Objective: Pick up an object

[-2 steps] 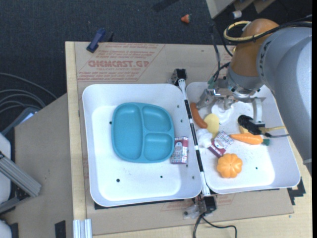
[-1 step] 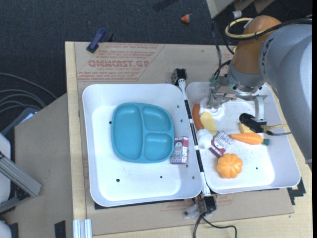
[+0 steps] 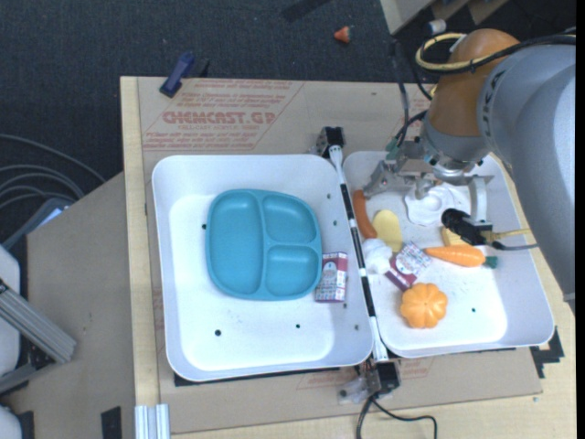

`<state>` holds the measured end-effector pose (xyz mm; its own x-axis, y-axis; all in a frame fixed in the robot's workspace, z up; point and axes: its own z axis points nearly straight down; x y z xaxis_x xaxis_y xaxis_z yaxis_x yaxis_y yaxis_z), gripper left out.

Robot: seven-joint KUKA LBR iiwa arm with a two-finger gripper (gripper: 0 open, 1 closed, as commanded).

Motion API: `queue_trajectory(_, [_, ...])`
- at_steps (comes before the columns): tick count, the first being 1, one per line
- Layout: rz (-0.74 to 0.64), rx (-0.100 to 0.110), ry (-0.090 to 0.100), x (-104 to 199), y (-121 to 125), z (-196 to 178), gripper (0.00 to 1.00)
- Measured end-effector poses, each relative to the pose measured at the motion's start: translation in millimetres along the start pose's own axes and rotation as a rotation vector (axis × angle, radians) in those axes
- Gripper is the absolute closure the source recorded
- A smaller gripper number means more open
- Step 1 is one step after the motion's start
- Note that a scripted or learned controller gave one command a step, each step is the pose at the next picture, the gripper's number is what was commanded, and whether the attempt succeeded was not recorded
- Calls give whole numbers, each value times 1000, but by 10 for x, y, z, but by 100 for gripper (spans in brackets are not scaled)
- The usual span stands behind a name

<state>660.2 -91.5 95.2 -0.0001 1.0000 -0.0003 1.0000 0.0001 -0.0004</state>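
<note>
The gripper hangs over the far end of the right bin, under the grey arm that reaches in from the view's right. The wrist above hides it, so nobody could say from here whether it is open or closed, and nothing can be seen held in it.

The closest candidate is a yellow toy fruit, which lies near the gripper, towards the view's left and a little nearer the camera. Its long axis runs roughly from the far side to the near side, at a slight tilt. A toy carrot lies on the near side of the gripper, lengthwise across the bin with its green end to the right.

Further out, a red sausage rests along the divider wall, a small crumpled packet sits between fruit and carrot, and an orange pumpkin lies nearest the camera.

The left bin holds a teal divided plate and a small box, both well apart from the gripper.

A short move down and leftward would probably suit the yellow fruit, gripped across its narrow width.
</note>
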Motion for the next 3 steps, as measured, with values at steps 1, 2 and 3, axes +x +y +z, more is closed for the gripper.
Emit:
queue_trajectory(1, [0,2,0,-34,-15,106,0])
queue_trajectory(2, [-1,-1,0,-17,64,103,0])
queue_trajectory(3, [0,-1,0,-13,64,102,0])
